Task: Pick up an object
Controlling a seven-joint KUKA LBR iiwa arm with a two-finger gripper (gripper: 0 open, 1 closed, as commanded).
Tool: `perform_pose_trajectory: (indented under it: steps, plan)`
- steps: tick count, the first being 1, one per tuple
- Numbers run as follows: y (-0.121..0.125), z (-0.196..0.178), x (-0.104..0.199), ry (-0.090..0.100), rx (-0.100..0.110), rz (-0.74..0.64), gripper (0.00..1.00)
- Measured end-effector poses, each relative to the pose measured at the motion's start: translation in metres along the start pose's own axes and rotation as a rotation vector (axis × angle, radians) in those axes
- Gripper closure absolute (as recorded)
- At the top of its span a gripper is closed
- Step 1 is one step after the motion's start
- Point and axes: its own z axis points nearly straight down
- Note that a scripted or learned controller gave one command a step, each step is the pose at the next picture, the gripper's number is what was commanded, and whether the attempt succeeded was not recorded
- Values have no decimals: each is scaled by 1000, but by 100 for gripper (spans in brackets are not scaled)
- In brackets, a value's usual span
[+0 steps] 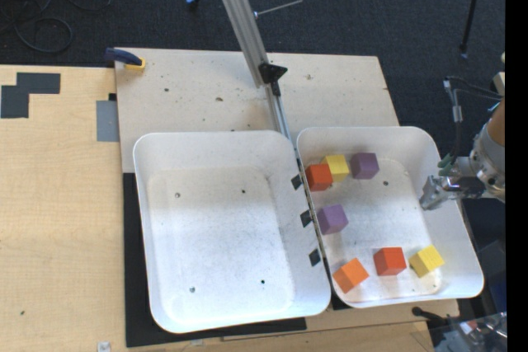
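Observation:
The right bin (417, 140) holds several small blocks. A red block (319, 176), a yellow block (337, 167) and a purple block (365, 165) sit near its far left side. Another purple block (332, 218) lies by the left wall. An orange block (352, 274), a red block (389, 260) and a yellow block (426, 260) lie along the near side. My gripper (432, 194) hangs at the bin's right rim, above the yellow block and apart from every block. Nothing shows between its tips.
The left bin (165, 157) sits beside the right one, joined by black clips (306, 217). A slanted aluminium post (243, 21) rises behind the bins. A blue and yellow clamp (125, 58) lies at the bench's far left corner.

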Motion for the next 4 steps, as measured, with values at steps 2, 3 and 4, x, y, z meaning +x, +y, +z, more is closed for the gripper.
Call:
perform_pose_trajectory:
  steps: [2,3,4]
  plan:
    - [-12,5,115,3,4,-3,100]
    - [-2,-4,166,2,3,-3,100]
    - [-1,-7,226,2,4,-4,100]
